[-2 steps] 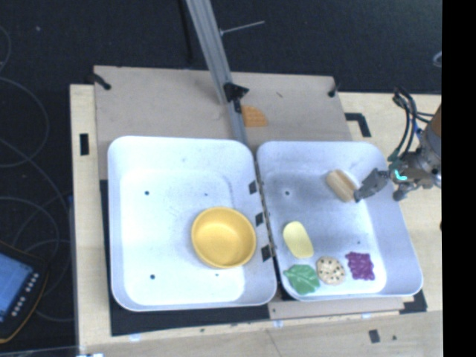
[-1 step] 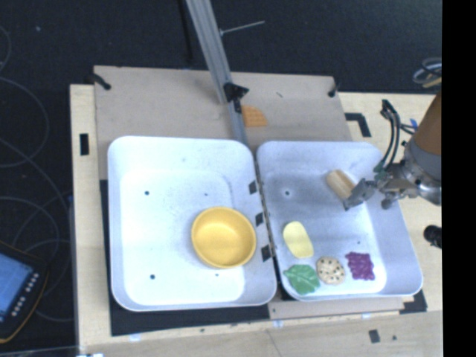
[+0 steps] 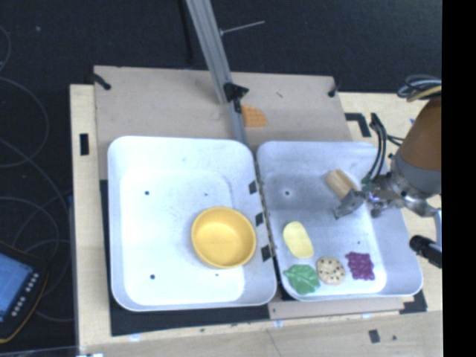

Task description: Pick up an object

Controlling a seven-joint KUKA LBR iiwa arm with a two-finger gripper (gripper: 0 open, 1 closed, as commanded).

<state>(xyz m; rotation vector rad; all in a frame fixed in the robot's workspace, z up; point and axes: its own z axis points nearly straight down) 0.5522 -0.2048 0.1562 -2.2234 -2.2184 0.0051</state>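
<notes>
camera view | end effector [image 3: 355, 201] low in right bin [image 3: 312, 162], open or shut: cannot tell, nothing seen held | tan block [image 3: 340, 181] just beside it, up-left; yellow piece [image 3: 297, 239], cookie [image 3: 330, 270] lower-left | risk: off-centre closing nudges block aside, empty grasp

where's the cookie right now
The cookie lies in the right bin, near its front edge, between the green leaf-shaped piece and the purple grape bunch.
</notes>
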